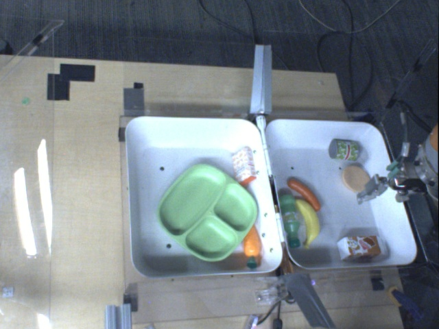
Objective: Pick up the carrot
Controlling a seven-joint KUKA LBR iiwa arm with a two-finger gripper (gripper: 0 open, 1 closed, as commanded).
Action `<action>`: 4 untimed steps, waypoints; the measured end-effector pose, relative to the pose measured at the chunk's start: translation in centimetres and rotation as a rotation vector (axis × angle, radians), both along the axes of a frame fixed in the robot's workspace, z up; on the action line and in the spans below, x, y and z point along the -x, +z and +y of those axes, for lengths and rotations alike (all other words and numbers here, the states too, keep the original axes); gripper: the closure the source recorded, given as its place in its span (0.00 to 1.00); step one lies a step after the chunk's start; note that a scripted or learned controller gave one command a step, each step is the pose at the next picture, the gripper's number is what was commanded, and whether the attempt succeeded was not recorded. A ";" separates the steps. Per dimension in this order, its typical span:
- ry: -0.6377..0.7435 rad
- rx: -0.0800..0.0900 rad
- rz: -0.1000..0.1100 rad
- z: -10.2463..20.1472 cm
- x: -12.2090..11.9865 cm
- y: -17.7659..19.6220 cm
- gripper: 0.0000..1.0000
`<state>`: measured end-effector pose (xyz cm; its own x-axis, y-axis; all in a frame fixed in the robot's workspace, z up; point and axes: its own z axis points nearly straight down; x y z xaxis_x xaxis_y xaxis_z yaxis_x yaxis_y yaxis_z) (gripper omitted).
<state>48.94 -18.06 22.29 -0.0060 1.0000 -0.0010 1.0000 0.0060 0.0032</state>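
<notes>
Left bin has the green divided plate, and the carrot is wedged just beside its lower right edge, untouched. Right bin holds a banana, a can and a small carton. The gripper sits way over at the right bin's right edge, nothing in it; can't tell how it's set. Basically the whole pick is left to do.

Wooden bench, two white bins side by side
</notes>
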 end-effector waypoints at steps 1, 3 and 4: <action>0.374 0.000 0.000 6.3 0.1 -7.1 0.00; 0.421 0.002 -0.002 -2.5 -3.2 -13.1 0.00; 0.216 -0.001 0.001 6.0 0.1 -12.2 0.00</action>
<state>48.79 -12.03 10.14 -0.2198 0.9756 0.0003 0.9756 0.2198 0.0027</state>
